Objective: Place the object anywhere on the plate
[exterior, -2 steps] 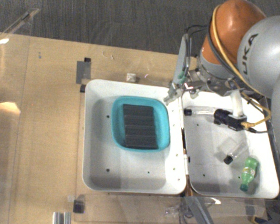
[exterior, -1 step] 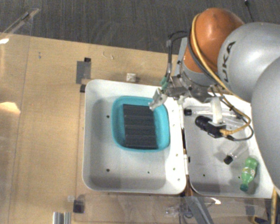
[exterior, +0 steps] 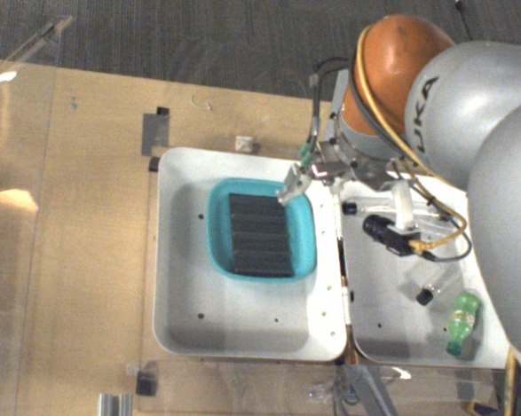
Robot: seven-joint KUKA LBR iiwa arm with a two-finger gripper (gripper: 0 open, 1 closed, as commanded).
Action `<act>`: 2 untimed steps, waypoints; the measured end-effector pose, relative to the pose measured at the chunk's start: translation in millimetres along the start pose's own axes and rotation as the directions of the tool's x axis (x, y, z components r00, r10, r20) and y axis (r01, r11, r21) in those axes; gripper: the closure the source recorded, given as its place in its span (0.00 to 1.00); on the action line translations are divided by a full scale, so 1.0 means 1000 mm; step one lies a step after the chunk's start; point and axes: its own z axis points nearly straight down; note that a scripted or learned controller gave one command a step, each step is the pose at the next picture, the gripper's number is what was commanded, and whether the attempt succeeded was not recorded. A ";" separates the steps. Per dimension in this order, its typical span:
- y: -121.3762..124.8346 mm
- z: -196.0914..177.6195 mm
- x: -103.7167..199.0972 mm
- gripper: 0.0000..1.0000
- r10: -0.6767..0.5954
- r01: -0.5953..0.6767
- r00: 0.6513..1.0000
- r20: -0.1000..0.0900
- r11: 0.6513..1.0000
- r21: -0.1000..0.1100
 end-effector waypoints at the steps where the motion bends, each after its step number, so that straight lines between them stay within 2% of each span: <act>1: 0.000 0.000 0.000 0.00 0.000 0.000 1.000 0.000 1.000 0.000; 2: 0.000 0.000 0.000 0.00 0.000 0.000 1.000 0.000 1.000 0.000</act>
